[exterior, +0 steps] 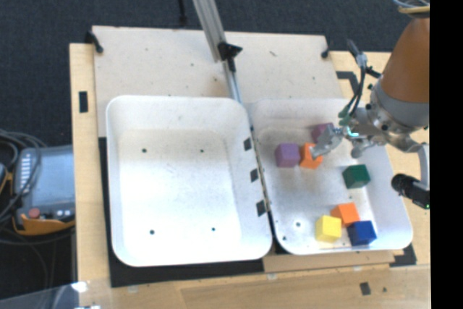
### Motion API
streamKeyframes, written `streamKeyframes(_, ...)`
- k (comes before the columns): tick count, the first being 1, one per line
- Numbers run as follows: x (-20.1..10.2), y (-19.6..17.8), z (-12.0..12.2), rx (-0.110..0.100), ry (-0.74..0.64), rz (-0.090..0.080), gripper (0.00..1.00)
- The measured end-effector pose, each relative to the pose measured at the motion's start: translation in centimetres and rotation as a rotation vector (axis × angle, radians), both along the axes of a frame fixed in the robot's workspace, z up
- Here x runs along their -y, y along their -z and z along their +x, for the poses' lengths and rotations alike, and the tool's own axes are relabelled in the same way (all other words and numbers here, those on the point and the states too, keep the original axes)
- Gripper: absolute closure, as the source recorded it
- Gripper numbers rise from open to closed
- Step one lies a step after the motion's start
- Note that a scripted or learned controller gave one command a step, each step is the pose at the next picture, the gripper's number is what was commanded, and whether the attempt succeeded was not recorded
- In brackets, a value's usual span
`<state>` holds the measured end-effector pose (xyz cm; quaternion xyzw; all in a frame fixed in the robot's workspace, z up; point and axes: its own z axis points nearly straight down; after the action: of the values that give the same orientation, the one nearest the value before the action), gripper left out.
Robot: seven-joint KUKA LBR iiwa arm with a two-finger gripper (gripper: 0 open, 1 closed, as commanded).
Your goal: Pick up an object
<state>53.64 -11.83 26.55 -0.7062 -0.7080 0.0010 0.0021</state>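
Where claw (323, 144) hangs, purple block (287, 154), orange block (310, 158)

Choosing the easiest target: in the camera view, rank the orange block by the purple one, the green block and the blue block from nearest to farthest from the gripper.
From the gripper:
1. Orange block, right at the fingertips.
2. Green block, toward the bin's right side.
3. Blue block, near corner.

Arm (405, 76) enters from right edge, orange band above grey wrist. Wrist angled down and leftward. Gripper (325, 141) low, reaching left; tip too small and blurred to read.
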Motion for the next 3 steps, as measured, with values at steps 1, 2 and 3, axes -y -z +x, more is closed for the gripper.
streamKeyframes(1, 0.0, -0.2, 0.1, 0.006, 0.002, -0.001, 0.0)
streamKeyframes(2, 0.4, 4.0, 0.1, 0.0, 0.005, -0.003, 0.0)
streamKeyframes(3, 1.3, 9.0, -0.6, 0.0, 0.005, -0.003, 0.0)
